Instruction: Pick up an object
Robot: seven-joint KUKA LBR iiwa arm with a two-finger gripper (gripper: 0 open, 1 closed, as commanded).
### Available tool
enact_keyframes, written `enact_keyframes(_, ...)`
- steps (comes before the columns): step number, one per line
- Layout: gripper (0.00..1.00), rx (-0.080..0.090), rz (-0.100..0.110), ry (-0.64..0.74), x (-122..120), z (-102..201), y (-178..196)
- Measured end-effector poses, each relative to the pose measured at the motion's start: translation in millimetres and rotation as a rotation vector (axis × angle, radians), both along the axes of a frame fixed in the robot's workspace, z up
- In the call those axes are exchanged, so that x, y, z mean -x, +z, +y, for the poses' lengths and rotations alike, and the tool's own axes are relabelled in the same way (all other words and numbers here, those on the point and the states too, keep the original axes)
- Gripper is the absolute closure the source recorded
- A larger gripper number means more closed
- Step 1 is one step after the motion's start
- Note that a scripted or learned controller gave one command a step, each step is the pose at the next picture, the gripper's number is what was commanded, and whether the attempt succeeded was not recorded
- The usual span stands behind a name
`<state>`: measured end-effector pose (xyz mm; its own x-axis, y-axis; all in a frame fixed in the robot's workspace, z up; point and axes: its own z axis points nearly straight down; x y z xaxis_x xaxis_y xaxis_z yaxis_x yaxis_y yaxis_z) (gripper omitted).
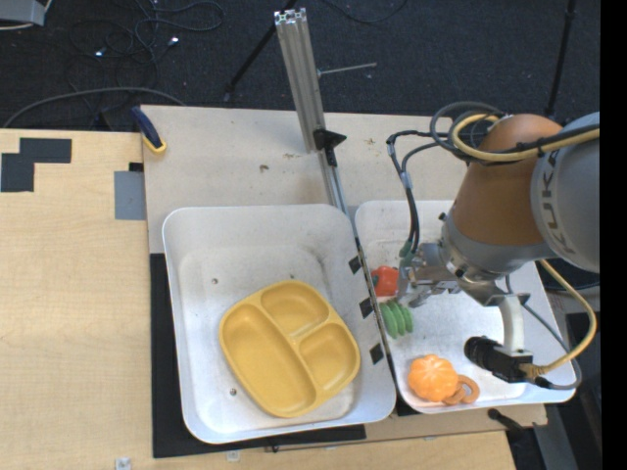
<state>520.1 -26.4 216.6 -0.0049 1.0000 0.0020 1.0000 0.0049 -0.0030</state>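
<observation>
So the small glossy red chunk [386, 281] sits tight against the left wall of the right bin [446, 333], about halfway along it. A green ribbed piece [397, 318] lies just beside it toward the front edge, and my claw [416, 277] is right next to the red chunk, though honestly I can't tell if it's spread or pinched. Further out, a round dimpled orange ball [431, 377] with a thin tan ring [462, 392] touching it sits near that bin's front edge, and the left bin [245, 248] has a smooth yellow three-compartment tray [289, 348] lying flat toward its front right corner.
</observation>
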Motion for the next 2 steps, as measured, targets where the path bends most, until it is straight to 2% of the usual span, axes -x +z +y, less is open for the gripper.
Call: enact_keyframes(2, 1.00, 0.002, -0.002, -0.001, -45, 102, 6)
